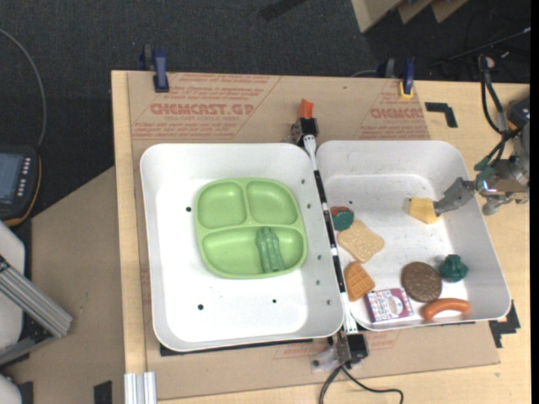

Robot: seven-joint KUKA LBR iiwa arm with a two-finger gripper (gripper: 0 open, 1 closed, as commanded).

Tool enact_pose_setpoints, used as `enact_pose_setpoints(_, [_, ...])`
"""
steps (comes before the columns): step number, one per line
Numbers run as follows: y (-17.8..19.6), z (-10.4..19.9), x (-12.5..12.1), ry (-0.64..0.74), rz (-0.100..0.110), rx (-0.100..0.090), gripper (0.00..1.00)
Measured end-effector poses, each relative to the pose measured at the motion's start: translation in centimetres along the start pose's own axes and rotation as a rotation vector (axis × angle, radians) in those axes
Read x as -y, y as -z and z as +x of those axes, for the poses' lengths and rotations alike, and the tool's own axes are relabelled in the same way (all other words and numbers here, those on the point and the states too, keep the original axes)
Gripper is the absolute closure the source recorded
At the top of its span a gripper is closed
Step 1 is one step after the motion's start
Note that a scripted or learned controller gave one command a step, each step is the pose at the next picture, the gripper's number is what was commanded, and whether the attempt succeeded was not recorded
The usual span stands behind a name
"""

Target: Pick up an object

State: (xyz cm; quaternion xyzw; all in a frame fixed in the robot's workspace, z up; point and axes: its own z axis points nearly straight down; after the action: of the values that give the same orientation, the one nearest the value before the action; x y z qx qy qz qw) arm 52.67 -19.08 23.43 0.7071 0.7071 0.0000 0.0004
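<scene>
The gripper (459, 195) enters at three o'clock, its arm cut off; whether it's open or closed, I cannot tell. The cheese wedge (423, 209) lies just beside it in the right bin (383, 158). Both bins sit on a cardboard-covered bench (227, 108) over dark carpet (126, 15).

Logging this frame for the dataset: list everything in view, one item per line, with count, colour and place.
bins: 2, white, side by side on the bench
divided plate: 1, light green, left bin
green beans: 1 bunch, green, plate's front compartment
cheese wedge: 1, yellow, right bin, rear
cracker: 1, tan, right bin
waffle: 1, orange-brown, right bin
teal piece: 1, right bin, left wall
patty: 1, brown, right bin
small green toy: 1, beside patty
sausage: 1, orange, front corner
box: 1, pink-white, front
gripper: 1, grey, beside cheese wedge
</scene>
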Motion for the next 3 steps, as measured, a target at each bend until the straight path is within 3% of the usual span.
enact_pose_setpoints(1, [-14.8, -2.7, 1.1, -0.001, 0.013, -0.008, 0.00])
enact_pose_setpoints(2, [3.3, 0.2, -5.2, 0.007, -0.020, 0.006, 0.00])
enact_pose_setpoints(3, [-11.7, -0.5, -8.7, 0.002, 0.010, -0.004, 0.00])
